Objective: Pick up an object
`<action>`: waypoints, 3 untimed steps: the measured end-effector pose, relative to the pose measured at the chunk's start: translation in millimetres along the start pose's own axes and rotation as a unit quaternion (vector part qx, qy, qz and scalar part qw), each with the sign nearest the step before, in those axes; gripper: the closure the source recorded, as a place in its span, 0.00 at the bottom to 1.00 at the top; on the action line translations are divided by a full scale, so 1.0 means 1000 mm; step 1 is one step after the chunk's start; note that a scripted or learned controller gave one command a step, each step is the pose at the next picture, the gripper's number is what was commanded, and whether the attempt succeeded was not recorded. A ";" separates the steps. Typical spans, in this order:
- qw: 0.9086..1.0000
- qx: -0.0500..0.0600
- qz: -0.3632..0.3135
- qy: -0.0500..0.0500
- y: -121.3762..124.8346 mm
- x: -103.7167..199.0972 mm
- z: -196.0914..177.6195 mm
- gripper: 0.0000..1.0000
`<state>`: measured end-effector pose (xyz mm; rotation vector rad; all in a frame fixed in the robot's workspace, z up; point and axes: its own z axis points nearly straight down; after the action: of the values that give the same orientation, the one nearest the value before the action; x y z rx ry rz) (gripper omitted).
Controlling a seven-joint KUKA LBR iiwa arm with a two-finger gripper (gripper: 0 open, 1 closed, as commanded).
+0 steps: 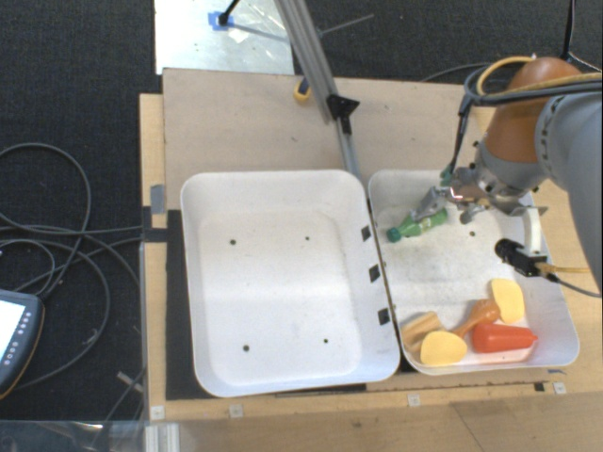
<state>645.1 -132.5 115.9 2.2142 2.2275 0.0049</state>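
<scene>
Toward 3 o'clock on the table, the right bin holds a green toy near its 11 o'clock corner, gripped between the gripper fingers. At 5 o'clock lie a red pepper, yellow pieces and an orange piece. Beside it, the left bin has open floor. Black carpet with cables surrounds the table.

Two white bins sit side by side on the tan surface: the left bin and the right bin. Black cables trail across dark floor, beside a tablet.
</scene>
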 end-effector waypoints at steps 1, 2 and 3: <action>1.000 -0.008 -0.001 -0.001 0.006 0.001 0.005 0.00; 1.000 -0.008 -0.002 -0.001 0.006 0.001 -0.005 1.00; 1.000 -0.002 0.000 -0.001 0.014 0.000 -0.051 1.00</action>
<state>659.4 -132.4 167.2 2.2112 2.2243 0.0055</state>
